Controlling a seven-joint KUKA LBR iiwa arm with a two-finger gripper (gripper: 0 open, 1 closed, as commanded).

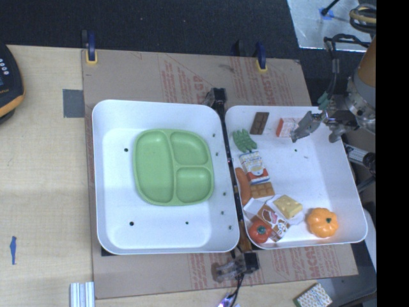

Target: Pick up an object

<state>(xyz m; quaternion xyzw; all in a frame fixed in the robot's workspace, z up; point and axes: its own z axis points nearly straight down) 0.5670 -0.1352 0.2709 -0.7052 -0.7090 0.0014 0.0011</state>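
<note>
The right bin (319,171) holds several small toy foods. A brown bar (259,123) and a red and white packet (284,127) lie at its far side. A green piece (243,139), a small carton (253,163), an orange sausage shape (242,184) and a brown cracker (262,189) line its left wall. A yellow block (287,206), a red tomato (259,231) and an orange pumpkin (322,222) sit near the front. My gripper (317,132) hovers over the bin's far right part, just right of the packet, open, with nothing between its fingers.
The left bin (115,222) carries a green divided plate (172,166). Clamps (91,47) pin the cardboard sheet at the bench's far edge. A dark device (7,82) sits at the far left. The right bin's floor is bare white between the packet and the pumpkin.
</note>
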